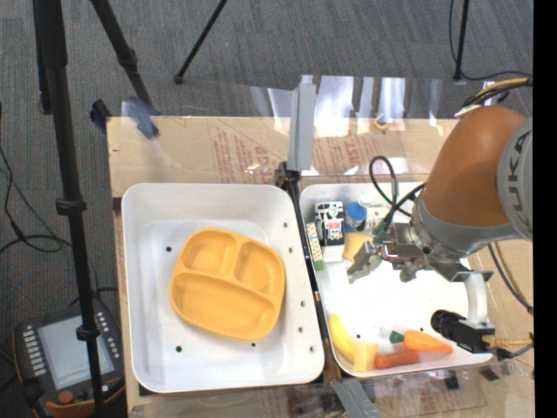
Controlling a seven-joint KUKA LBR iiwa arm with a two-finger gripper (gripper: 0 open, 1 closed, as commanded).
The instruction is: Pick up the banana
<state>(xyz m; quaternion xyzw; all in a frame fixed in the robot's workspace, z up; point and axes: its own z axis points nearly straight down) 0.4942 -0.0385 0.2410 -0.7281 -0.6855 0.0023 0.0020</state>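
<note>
The banana (pixel 341 338) is yellow and lies along the near left wall of the right bin (pixel 383 307), beside the bin's front corner. My gripper (pixel 369 259) hangs over the middle left of that bin, farther back than the banana and well apart from it. Its tip sits right next to a small yellow block (pixel 354 247). The view does not show whether anything is held. The grey and orange arm (pixel 474 181) covers the right part of the bin.
Two orange carrots (pixel 424 342) lie at the right bin's front, just right of the banana. A cow-patterned carton (pixel 329 220), a blue item (pixel 355 214) and a small box (pixel 313 242) crowd the bin's back left. An orange divided plate (pixel 228 283) lies in the left bin (pixel 139 320).
</note>
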